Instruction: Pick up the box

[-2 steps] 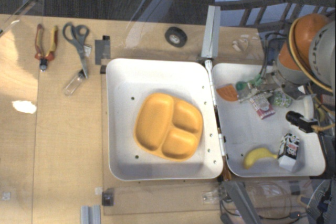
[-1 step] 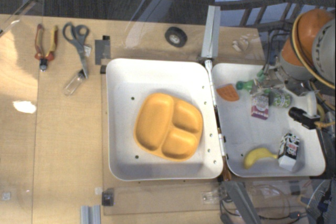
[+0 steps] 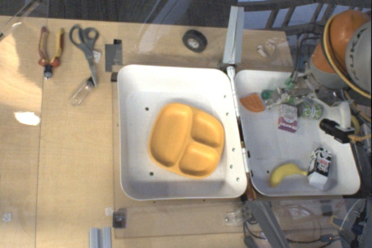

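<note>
A small maroon and white box point(image 3: 287, 117) lies flat in the middle of the right bin point(image 3: 261, 151). A black and white carton point(image 3: 319, 166) stands in that bin's near right corner. The grey arm with its orange band point(image 3: 343, 32) reaches in over the bin's far right corner. My gripper point(image 3: 295, 85) hangs low at the far side of the bin, above a green bottle point(image 3: 308, 107) and just beyond the maroon box. Nothing shows as lifted.
A yellow divided plate point(image 3: 187, 139) lies in the left bin point(image 3: 133, 125). The right bin also holds an orange piece point(image 3: 252, 103) and a banana point(image 3: 287, 172). Scissors point(image 3: 87, 46), pliers point(image 3: 49, 49) and a tape roll point(image 3: 195, 40) lie on the bench behind.
</note>
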Controlling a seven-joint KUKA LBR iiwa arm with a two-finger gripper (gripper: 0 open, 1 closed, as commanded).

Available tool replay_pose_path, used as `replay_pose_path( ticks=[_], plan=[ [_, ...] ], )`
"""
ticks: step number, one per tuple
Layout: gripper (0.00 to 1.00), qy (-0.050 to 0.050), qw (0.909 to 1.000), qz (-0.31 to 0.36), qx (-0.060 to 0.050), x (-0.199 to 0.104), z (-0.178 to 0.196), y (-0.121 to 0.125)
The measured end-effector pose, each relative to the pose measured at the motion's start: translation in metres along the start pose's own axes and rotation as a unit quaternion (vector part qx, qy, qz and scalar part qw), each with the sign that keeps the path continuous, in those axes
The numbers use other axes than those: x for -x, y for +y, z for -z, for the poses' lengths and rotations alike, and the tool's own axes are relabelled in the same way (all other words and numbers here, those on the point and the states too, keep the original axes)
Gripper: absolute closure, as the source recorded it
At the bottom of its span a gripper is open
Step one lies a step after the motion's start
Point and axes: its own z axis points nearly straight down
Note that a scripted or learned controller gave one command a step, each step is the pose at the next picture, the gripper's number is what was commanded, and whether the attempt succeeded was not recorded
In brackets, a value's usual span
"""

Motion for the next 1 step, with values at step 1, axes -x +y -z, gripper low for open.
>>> replay_pose_path(
  ticks=[1],
  plan=[
    [0.0,0.004,1.0,-0.007,-0.001,0.0037,-0.0116,-0.0145]
  ],
)
